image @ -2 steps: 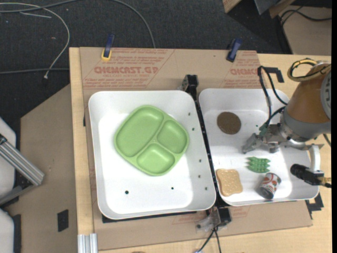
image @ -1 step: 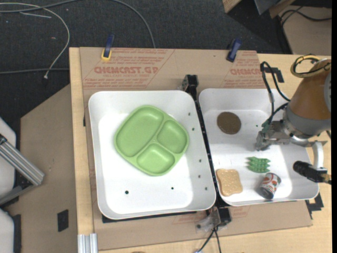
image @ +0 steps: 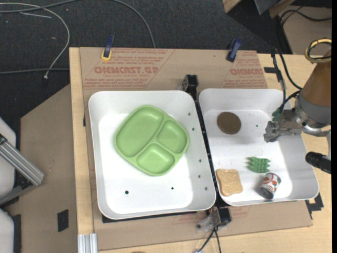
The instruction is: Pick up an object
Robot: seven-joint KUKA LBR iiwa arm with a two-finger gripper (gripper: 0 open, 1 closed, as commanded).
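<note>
At the lower right of the frame, a small red-and-white can [image: 269,185] is lying on its side in the right white bin [image: 300,187], its long axis slanting from lower left to upper right. Just left of it, a tan, bread-like square slice [image: 230,182] is resting flat near the bin's lower left corner. Above the can, a small green leafy toy piece [image: 258,164] is lying with its length running left to right. Further up, a round brown disc [image: 229,123] is sitting well apart from the rest. At the right edge of this bin, the gripper [image: 275,128] is hovering with nothing visible between its fingers; I cannot tell whether they are open or closed. In the left white bin [image: 102,157], a light green three-compartment plastic plate [image: 151,139] is lying tilted diagonally. Both bins are sitting on a cardboard-covered table [image: 158,62], with two blue clamps [image: 108,46] gripping its far edge.
</note>
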